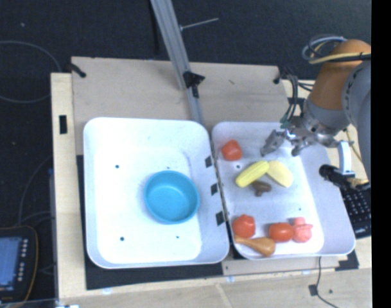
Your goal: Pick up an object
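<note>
Left bin (105,140) is lying mostly bare, a blue bowl (171,196) sitting near its middle. Right bin (323,204) is showing open floor along its right side. Arm (333,85) is reaching over its upper right edge; gripper (283,144) is hanging with fingers spread, pinching nothing. Corn (252,173), yellow and elongated, is lying tilted just below-left of the fingertips, touching a yellow piece (280,173).
</note>
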Motion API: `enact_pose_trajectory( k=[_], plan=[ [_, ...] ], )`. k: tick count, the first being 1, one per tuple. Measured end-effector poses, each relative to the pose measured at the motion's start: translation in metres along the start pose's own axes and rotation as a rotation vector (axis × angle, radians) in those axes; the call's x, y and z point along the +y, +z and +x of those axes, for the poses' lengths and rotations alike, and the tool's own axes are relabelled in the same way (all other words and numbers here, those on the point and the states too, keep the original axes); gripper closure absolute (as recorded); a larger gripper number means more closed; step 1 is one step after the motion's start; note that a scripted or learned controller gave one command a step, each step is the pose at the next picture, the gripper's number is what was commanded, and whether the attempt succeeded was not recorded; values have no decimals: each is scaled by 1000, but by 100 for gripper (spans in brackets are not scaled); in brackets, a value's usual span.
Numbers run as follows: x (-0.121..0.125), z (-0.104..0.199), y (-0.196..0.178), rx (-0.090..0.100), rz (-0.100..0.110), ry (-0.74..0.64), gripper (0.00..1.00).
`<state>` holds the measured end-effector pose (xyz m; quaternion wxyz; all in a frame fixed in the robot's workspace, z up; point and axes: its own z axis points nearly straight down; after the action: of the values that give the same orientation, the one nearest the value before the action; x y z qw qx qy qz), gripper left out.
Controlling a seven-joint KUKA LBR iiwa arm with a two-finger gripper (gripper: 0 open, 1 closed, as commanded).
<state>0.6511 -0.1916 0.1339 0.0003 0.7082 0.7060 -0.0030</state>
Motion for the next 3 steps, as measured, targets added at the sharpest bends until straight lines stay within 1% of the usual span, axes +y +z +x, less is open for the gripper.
enact_pose_trajectory(
  k=[1,2,3],
  plan=[
    [0,-3,33,-1,-3,2,0],
    [2,-4,18,-4,-12,1,100],
    [5,-7,-50,7,-12,2,100]
  ],
)
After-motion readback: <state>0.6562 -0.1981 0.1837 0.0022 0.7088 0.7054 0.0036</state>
